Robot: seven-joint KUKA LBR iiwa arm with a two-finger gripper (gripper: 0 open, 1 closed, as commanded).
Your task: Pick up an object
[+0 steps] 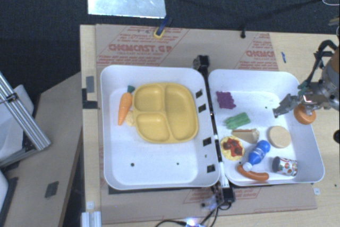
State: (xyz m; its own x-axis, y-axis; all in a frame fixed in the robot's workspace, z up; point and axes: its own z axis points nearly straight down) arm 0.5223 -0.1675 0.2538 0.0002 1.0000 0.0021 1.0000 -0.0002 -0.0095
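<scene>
- At the right edge of the frame I see the gripper (pixel 284 106) over the right bin's (pixel 297 82) upper right rim; whether its fingers are spread or pressed together I cannot tell.
- Open floor lies below the gripper's grey finger, toward the round cracker (pixel 279 136).
- Right bin holds, one each: purple grapes (pixel 226 99), green pod (pixel 237 120), bread wedge (pixel 246 135), pizza slice (pixel 231 147), blue bottle (pixel 257 152), sausage (pixel 252 173), printed cup (pixel 286 166).
- Bottle's long axis runs diagonally, cap toward lower left.
- Left bin (pixel 114 167) holds one yellow divided plate (pixel 163 112) and one carrot (pixel 124 107), upright, tip down.
</scene>
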